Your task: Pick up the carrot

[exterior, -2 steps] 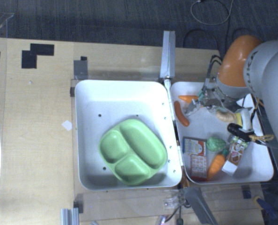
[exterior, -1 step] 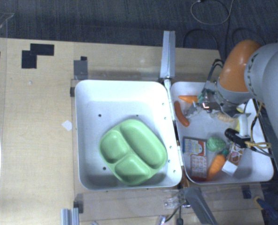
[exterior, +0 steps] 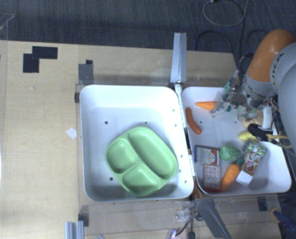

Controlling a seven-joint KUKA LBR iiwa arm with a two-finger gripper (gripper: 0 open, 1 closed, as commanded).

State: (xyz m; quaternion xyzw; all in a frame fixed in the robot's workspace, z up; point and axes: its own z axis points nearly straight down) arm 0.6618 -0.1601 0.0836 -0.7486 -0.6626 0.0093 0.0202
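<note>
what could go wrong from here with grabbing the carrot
Two orange carrot-like pieces lie in the right bin: one by the pincer at the far end, another at the near edge. The near one touches a green item and a small carton, so a grab there may snag them.

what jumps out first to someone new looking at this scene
The big pale green three-compartment plastic plate lying in the left white bin grabs the eye first. Next comes the grey arm's orange band at upper right, its gripper hovering by a small orange carrot piece in the cluttered right white bin.
</note>
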